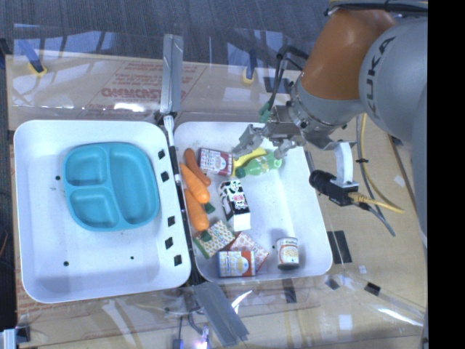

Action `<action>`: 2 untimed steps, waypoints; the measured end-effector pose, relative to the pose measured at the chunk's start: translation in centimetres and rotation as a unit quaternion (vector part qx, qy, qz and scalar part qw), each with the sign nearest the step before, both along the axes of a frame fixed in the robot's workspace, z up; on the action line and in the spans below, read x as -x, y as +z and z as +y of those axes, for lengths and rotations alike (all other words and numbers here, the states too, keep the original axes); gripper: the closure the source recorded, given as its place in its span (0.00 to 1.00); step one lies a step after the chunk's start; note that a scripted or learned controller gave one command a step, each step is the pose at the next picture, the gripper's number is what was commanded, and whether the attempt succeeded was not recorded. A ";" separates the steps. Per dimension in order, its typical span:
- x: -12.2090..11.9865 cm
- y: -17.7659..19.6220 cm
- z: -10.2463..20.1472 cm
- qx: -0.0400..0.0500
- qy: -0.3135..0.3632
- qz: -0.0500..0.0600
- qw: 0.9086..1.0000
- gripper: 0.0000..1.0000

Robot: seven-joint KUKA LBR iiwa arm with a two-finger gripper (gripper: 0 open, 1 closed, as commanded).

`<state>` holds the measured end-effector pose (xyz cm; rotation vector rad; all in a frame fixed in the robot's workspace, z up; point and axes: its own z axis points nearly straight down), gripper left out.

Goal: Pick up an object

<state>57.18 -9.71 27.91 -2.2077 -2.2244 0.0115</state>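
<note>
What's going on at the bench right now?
The arm reaches in over the right bin, its hand low at the far end, right by a yellow-green item. Whether it grips anything can't be told. Also in that bin lie carrots, small cartons and a can. The left bin holds a blue divided tray.

Two bins (pixel 43 282), one blue tray (pixel 111 185), three carrots (pixel 196 189), one can (pixel 288 253).

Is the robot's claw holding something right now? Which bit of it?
I can't tell. The gripper hangs right over the yellow and green toys in the right bin, but the view doesn't show anything clearly between its fingers.
</note>
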 end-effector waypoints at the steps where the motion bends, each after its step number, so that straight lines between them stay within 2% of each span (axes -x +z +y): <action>1: -1.5 -15.7 -7.9 0.000 -0.021 -0.004 1.000 0.00; 2: -8.4 -19.0 -8.5 0.000 -0.013 -0.001 1.000 0.00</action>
